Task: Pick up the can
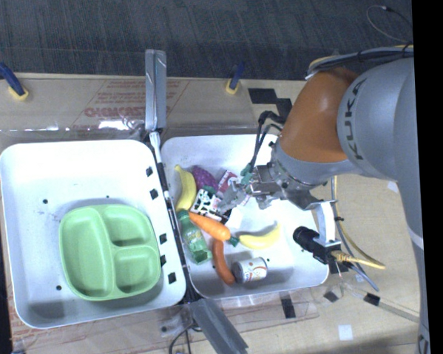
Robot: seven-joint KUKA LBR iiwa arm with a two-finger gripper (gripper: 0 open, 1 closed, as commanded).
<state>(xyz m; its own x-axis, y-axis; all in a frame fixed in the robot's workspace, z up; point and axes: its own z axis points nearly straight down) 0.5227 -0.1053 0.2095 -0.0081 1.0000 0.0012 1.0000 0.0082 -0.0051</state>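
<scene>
Small cylindrical can [250, 269] lying on its side, glossy curved banana [260, 238] near, tool [236, 194] grip state unclear

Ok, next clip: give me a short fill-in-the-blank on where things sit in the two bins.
1. The green divided tray lies in the ______ bin.
2. The can lies on its ______ near the right bin's front wall.
3. The gripper hovers over the ______ bin.
4. Right of the can's upper side lies a yellow ______.

Missing words: left; side; right; banana
</scene>
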